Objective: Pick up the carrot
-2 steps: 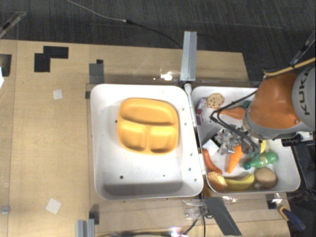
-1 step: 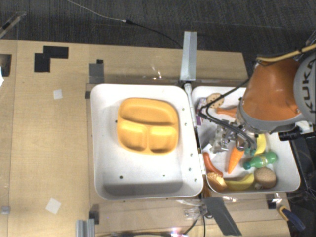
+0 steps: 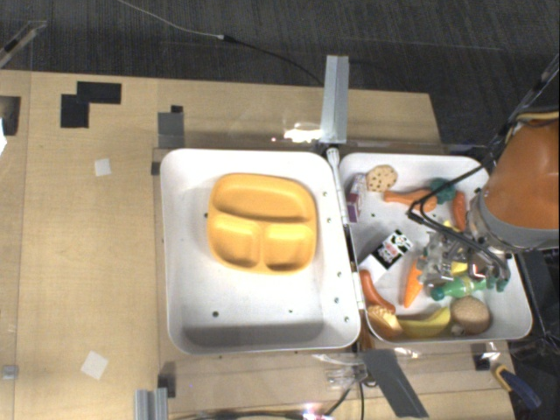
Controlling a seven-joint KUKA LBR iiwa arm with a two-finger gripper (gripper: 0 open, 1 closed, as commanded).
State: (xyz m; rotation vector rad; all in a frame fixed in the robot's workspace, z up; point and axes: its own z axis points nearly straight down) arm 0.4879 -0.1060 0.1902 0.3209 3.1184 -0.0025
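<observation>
In the right bin [image 3: 516, 322], a small orange carrot [image 3: 409, 284] lies nearly upright in the view, near the middle. A second carrot-like piece with a green top [image 3: 408, 197] lies toward the back of that bin. My gripper [image 3: 440, 265] hangs low over the right bin, just right of the small carrot and close to it. Cables and metal parts clutter its tip. Nothing is visibly held.
A yellow divided tray [image 3: 261, 220] sits in the left bin [image 3: 188, 322]. The right bin also holds a cookie [image 3: 381, 178], a black-and-white block [image 3: 394, 248], a red sausage [image 3: 371, 289], a banana [image 3: 422, 324], a brown potato [image 3: 471, 314] and a green piece [image 3: 455, 285].
</observation>
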